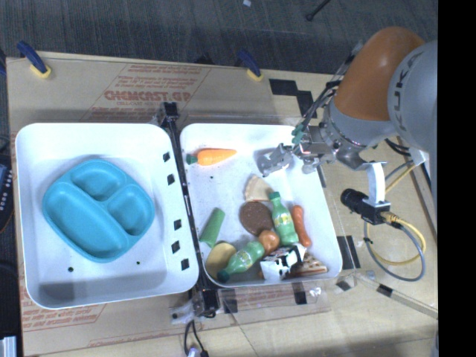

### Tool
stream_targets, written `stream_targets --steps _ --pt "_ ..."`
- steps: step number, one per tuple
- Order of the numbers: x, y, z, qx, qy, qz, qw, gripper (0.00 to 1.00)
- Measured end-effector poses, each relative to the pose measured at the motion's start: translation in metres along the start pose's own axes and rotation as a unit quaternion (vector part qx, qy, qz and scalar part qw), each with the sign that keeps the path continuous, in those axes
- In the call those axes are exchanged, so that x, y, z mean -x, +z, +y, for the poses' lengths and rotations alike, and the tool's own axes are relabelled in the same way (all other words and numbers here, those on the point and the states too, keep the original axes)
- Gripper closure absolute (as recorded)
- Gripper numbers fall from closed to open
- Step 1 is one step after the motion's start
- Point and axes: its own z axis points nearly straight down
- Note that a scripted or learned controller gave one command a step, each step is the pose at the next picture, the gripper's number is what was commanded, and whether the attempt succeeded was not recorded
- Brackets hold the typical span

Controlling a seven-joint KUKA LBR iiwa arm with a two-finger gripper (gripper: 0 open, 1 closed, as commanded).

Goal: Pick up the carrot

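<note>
Up by the right bin's [223,129] far wall, the carrot [214,155] lies alone (easy target), pincer [274,159] hovering just beside it, grip state impossible to tell.

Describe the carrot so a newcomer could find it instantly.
Look in the right bin, at its far end near the divider between the two bins. The carrot lies there alone on its side, left of the claw. It is plain orange and tapered, apart from the toy food heaped at the near end.
</note>
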Motion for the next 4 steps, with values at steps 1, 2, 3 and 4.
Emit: stream_targets --steps 1,2,3,4 --pt "-0.039 0.123 0.059 -0.006 -0.024 0.0 0.9997 0.0" --pt "-0.047 0.153 0.091 -0.01 0.075 -0.004 0.9971 0.0" --pt "-0.026 0.109 0.096 0.001 0.232 0.0 0.9728 0.0" --pt "-0.057 0.141 0.102 0.01 0.203 -0.003 0.9791 0.0"
